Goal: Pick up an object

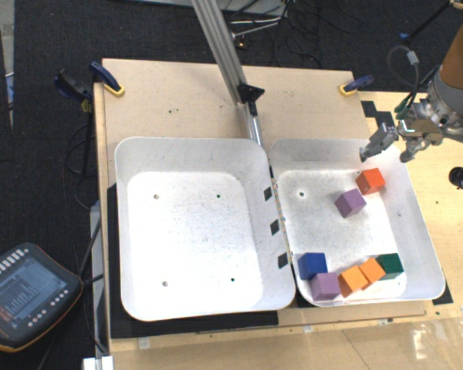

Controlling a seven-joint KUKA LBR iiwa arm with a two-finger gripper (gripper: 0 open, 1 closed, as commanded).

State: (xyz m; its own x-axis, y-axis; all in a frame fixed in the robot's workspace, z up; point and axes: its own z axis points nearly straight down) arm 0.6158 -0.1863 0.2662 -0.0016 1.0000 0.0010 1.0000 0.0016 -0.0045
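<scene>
Near edge of right bin [417,230]: blue [312,264], purple [325,285], orange [354,277], green [389,265] cubes in row. Mid-bin: purple cube [350,202], orange cube [370,180] farther. Gripper [387,149] hovered over far right corner, fingers spread, held nothing.

Six small cubes [349,203] lie in the right bin [417,230]; none lifted.

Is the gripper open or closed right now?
Open. The gripper hangs above the right bin's far edge, fingers spread apart, nothing between them.
</scene>
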